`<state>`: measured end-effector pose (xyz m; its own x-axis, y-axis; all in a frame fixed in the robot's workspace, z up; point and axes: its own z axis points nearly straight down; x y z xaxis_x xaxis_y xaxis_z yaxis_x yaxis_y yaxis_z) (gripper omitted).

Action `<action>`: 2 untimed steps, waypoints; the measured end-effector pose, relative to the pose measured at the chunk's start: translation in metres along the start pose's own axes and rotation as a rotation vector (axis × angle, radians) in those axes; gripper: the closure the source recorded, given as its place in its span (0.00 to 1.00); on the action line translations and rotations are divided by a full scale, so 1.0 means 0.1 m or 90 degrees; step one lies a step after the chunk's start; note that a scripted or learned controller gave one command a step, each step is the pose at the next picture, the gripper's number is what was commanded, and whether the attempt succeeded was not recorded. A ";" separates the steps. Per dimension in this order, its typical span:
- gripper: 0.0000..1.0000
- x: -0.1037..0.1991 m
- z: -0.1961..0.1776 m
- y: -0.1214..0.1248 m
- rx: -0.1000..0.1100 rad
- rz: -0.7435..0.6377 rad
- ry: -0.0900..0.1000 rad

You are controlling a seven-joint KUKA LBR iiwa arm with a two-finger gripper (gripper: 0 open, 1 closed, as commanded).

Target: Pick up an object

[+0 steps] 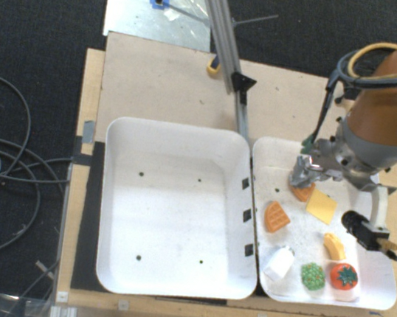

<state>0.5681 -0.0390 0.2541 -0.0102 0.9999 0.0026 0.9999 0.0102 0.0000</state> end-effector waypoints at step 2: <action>1.00 1.03 0.15 -0.07 0.000 -0.001 0.000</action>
